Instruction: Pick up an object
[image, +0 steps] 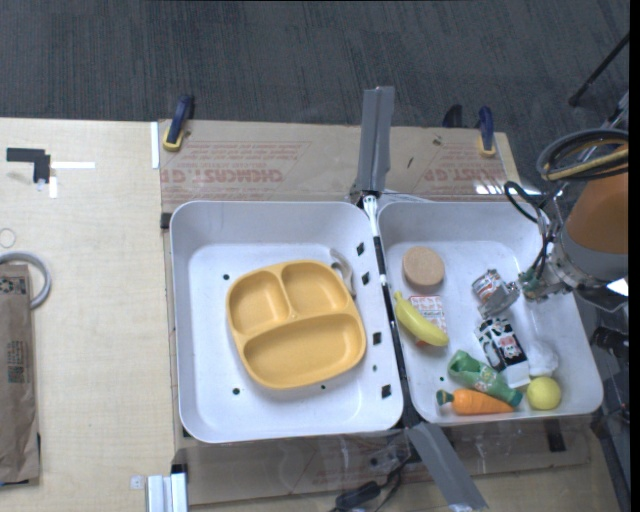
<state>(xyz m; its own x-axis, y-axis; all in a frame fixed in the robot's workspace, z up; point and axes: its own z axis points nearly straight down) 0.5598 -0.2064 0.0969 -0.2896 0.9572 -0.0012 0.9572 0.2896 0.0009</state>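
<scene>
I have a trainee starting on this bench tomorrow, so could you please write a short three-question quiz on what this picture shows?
1. True or false: the yellow plastic plate with three compartments lies in the left white bin.
2. Multiple choice: which item lies nearest the round tan cork-like disc in the right white bin? A) the yellow toy banana B) the orange toy carrot C) the small yellow ball-shaped lemon
3. Fill in: the grey arm with the orange band reaches in over the ____ bin.

Key: 1 true; 2 A; 3 right.
</scene>
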